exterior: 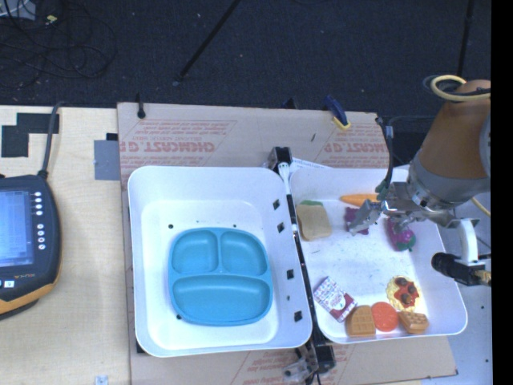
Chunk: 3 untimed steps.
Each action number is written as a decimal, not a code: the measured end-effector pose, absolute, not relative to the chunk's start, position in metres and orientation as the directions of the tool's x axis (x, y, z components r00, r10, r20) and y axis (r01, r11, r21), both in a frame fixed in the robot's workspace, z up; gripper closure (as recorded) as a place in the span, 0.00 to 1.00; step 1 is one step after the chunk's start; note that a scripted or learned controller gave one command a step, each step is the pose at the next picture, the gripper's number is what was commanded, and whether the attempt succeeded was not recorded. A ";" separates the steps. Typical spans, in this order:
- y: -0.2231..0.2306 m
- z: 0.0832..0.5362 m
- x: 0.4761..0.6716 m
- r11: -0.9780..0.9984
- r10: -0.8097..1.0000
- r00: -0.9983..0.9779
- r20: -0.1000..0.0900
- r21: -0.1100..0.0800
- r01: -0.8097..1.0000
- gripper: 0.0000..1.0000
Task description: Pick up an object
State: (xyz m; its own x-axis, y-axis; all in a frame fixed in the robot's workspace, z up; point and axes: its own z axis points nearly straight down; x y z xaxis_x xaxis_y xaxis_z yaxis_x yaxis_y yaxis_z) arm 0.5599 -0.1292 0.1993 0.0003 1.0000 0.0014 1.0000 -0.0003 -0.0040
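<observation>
Near the waffle (414, 322), up-bin from it, we are hovering our gripper (367, 216) by the bread (313, 220), grip unreadable, nothing visibly lifted yet.

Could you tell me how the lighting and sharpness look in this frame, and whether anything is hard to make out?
Camera view: even, soft light; the white left bin is bright but not blown out, and the blue plate reads cleanly. The gripper over the right bin looks soft and blurred, and the purple item beside it is indistinct; the floor behind is very dark.
</observation>
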 end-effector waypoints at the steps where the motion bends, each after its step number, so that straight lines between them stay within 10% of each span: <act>1: -0.144 0.082 0.611 0.003 1.000 -0.003 -0.001 -0.003 1.000 0.00; 2: -0.147 0.088 0.645 0.001 1.000 -0.001 0.000 0.002 1.000 0.00; 3: -0.148 0.098 0.644 0.000 1.000 0.000 0.001 -0.002 1.000 1.00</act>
